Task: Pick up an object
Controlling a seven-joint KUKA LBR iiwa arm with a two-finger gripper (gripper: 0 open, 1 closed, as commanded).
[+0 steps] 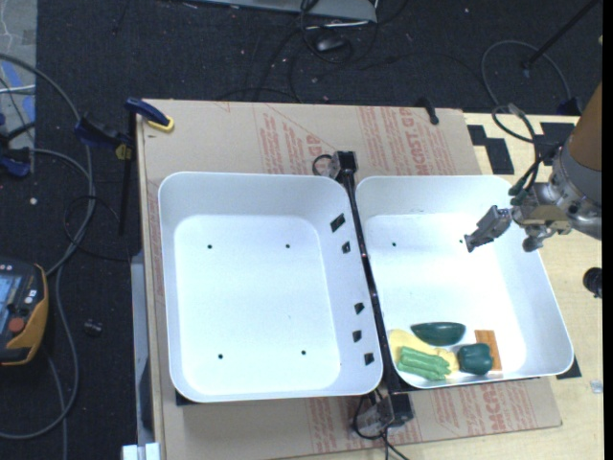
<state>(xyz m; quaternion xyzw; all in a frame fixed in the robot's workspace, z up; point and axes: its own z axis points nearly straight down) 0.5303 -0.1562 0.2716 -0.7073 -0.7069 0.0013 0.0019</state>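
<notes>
Several small objects lie together in the near corner of the right bin (536, 286): a dark green dome-shaped piece (438, 333), a light green ridged piece (422, 362), a teal lump (475, 357) and an orange block (488, 339). My gripper (508, 236) hangs over the far right part of that bin, well away from the cluster. Its fingers are spread open, one finger (486, 228) slanting out to the left, and nothing sits between them.
The left bin (192, 199) adjoins the right one along a black divider strip (359, 266). Both rest on a cardboard sheet (249, 132). Cables and a blue-yellow clamp (148, 115) lie beyond the bench's far left corner.
</notes>
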